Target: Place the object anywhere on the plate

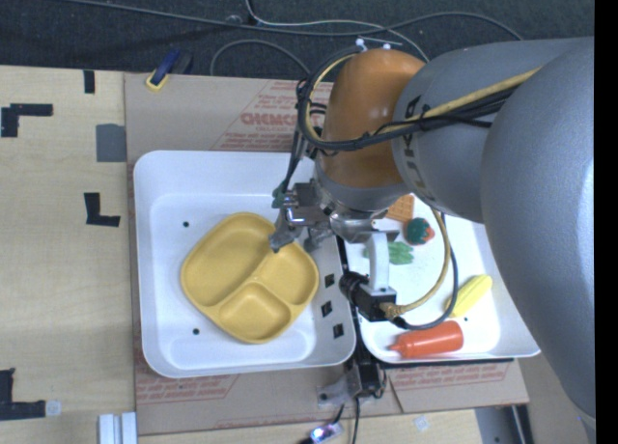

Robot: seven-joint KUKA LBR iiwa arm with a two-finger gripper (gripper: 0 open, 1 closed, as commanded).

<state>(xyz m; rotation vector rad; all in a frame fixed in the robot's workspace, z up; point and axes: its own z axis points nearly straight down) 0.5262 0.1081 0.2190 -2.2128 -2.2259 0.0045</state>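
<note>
The tool (287, 230) hangs over the upper right rim of the yellow plate (246, 283), which lies in the left bin (159, 239); whether it is released or clenched on something I cannot tell, since the wrist with its orange band (372, 109) covers most of it from above. No object lies on the plate, and nothing can be made out at the tool's tip, so the task's thing may be any of the toys in the right bin (517, 336): a red piece (430, 341) near the front wall, a yellow one (470, 292) beside it, a green one (417, 232) and an orange one (402, 208) further back. The risk, as I judge it, is an empty carry: a let-go here would put nothing down. If something is held, a drop this close to the rim could tip it off into the bin, and the cable (425, 297) looping by the divider may snag
</note>
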